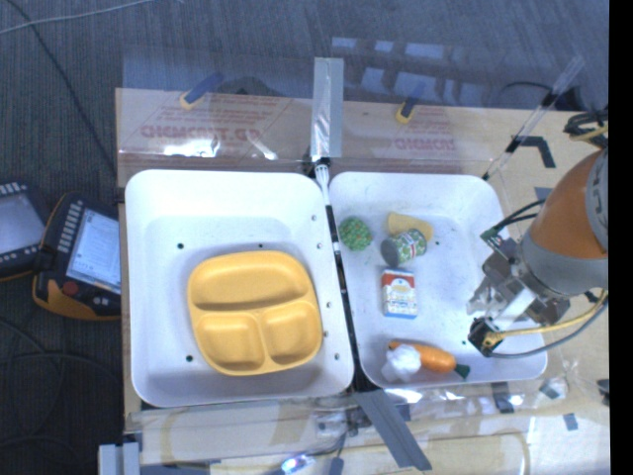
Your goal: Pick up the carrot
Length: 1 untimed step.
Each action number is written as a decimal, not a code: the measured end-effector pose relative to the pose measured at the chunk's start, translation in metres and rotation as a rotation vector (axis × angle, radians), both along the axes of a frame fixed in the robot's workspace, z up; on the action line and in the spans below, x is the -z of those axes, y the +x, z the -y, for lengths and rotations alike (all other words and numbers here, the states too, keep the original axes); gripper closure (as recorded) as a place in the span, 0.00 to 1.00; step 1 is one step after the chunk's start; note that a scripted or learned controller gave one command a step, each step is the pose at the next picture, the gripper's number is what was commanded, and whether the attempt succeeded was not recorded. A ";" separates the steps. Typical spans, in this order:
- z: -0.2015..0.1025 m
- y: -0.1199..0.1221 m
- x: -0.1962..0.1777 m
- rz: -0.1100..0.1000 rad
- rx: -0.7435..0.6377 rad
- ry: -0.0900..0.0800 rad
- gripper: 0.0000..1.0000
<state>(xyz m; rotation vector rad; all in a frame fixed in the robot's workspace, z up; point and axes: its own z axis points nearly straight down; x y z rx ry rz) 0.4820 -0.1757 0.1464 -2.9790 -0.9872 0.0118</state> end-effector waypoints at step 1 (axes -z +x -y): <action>0.045 0.047 -0.078 0.002 0.099 -0.004 1.00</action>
